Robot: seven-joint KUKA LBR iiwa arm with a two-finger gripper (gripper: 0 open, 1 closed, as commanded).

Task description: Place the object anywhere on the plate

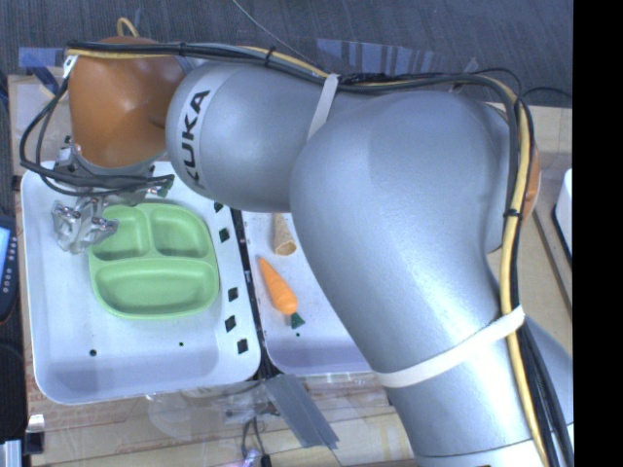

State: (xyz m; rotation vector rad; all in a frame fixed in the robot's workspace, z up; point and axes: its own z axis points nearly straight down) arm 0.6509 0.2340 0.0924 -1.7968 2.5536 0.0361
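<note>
A green divided plate (156,261) lies in the left bin (58,358). My gripper (78,224) hangs at the plate's upper left corner, just over its rim, below the orange wrist band (117,105). In the right bin lies a toy carrot (278,288), orange with a green end, and a tan cone-shaped piece (283,233) just above it. The metal fingers are small and cluttered; nothing recognisable shows between them.
The big grey arm (389,232) covers most of the right bin and the upper middle of the view. A black-marked divider (238,280) separates the two bins. Cables run along the arm's top and right side.
</note>
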